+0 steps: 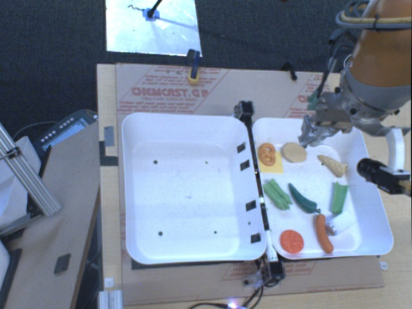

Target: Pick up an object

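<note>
Toy food sits scattered across the right bin, and that is where the action is. From the overhead camera, the gripper hangs over the bin's far edge, just beside a round tan biscuit; whether it is open or closed, I cannot tell, and nothing shows in its grasp. The grey arm with its orange band comes in from the right. Next to the biscuit lies an orange slice on a yellow cheese square. A tan wedge rests nearer the right wall. Lower down, a bunch of green beans, a dark green pepper and a green stalk line up across the middle. Nearest the camera, a red tomato slice and an orange sausage lie side by side. The left bin sits alongside, touching the right one.
</note>
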{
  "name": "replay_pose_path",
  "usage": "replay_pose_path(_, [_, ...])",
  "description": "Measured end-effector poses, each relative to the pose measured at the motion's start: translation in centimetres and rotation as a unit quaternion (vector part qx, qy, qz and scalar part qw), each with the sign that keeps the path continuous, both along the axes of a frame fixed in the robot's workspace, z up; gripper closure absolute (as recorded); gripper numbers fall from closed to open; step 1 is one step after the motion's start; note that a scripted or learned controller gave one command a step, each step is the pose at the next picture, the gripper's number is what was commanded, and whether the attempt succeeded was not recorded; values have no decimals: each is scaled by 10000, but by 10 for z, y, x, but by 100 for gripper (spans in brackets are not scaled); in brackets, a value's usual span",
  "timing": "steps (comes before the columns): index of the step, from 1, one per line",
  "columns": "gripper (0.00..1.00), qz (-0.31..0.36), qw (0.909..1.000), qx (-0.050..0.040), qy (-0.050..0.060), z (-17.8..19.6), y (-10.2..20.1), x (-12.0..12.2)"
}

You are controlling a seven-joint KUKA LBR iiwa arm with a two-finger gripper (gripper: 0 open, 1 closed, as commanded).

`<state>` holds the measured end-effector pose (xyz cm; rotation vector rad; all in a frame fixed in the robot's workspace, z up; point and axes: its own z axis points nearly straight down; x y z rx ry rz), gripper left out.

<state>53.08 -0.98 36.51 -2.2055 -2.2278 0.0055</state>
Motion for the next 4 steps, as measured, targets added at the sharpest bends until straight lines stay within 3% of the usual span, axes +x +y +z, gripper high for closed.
replay_pose_path(1, [100,20,10000,9,-78,65,84,-8])
replay_pose_path(2, [100,-11,10000,1,-76,118,114,-2])
replay_pose_path(4, [100,-21,10000,-5,-61,160,150,-1])
